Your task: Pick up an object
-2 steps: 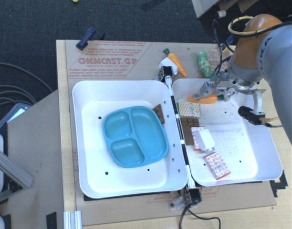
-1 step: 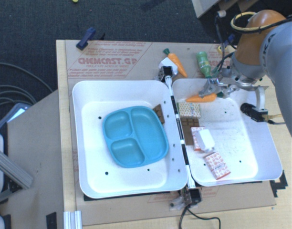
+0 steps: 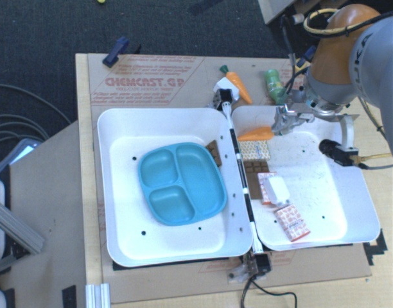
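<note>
The grey arm reaches in over the right bin point(image 3: 350, 236), its gripper point(image 3: 281, 122) low at the far edge, just beside an orange block point(image 3: 255, 134). A blue divided plate point(image 3: 182, 182) lies in the left bin point(image 3: 119, 236). Two red-and-white packets point(image 3: 283, 207) lie near the right bin's middle.
</note>
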Robot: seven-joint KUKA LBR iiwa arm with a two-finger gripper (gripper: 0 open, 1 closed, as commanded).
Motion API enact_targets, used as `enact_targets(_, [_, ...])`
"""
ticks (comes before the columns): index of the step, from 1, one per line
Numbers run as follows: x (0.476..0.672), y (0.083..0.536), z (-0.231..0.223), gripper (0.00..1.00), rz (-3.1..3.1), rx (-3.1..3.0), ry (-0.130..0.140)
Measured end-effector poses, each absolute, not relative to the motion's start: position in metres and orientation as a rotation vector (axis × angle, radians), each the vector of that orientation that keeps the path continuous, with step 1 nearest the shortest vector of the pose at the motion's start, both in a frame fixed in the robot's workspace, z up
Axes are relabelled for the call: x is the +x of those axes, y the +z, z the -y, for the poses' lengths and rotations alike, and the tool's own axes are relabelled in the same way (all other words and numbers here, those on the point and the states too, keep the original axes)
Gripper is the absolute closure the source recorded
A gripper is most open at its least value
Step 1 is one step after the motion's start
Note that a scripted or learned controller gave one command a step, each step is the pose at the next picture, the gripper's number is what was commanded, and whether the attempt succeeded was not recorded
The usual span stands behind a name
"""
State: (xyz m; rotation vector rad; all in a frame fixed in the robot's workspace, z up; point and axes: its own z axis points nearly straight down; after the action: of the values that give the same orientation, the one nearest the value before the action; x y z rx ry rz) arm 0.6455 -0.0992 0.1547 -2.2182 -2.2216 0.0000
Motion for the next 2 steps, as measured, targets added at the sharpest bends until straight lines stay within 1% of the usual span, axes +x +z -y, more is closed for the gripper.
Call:
enact_targets(1, [0.629, 0.185, 0.056, 1.00, 2.221, -2.218, 0.001])
enact_targets(2, [0.626, 0.185, 0.088, 1.00, 2.219, -2.221, 0.003])
